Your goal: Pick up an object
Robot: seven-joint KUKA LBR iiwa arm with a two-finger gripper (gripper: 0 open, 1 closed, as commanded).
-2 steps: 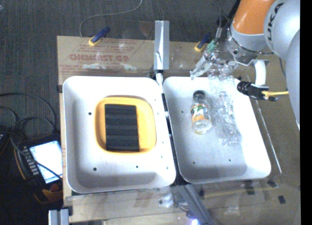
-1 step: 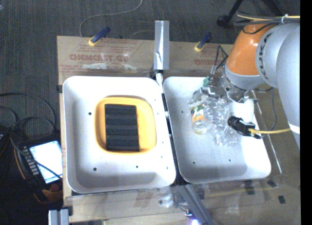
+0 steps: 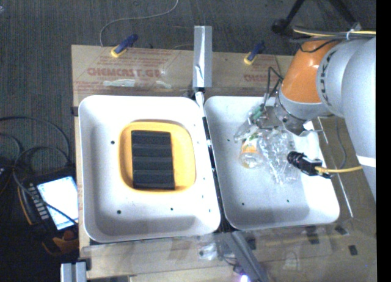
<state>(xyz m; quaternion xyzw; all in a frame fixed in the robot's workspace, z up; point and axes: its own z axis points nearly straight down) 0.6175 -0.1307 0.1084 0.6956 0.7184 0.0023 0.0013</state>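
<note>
holding yellow tray (image 3: 127, 152) in left bin (image 3: 98, 116), crumpled plastic (image 3: 275, 152) in right bin (image 3: 244, 207)

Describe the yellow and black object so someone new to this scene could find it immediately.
Look at the left bin of the two white bins. In its middle lies the yellow tray with rounded corners, holding a black ribbed insert. The clutter by the arm, in the right bin, is clear crinkled plastic.

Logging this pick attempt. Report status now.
Gripper low in right bin, fingers obscured. Clear crinkled plastic object just beneath it. Yellow-and-black object in left bin, untouched.
</note>
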